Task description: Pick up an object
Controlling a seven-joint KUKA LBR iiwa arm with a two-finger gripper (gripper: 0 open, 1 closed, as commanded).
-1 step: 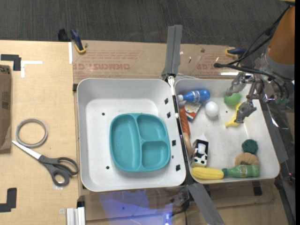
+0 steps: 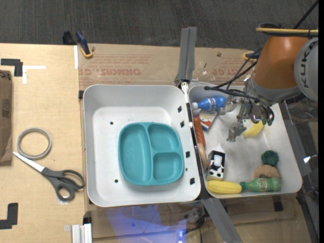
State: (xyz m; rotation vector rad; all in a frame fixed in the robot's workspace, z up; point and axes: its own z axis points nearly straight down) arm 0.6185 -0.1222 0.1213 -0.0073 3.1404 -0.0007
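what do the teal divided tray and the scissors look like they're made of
The teal divided tray looks like moulded plastic: uniform colour, soft sheen, rounded compartment walls. The scissors seem to have bright metal blades and grey handles, probably plastic, though the look leaves that open.

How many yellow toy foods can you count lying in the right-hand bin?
2. A yellow toy corn cob lies along the right-hand white bin's near edge; a yellow toy banana lies beneath the gripper. The arm may hide more.

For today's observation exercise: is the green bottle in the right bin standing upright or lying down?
Lying down. The green bottle rests on its side along the right bin's near wall, beside the corn cob.
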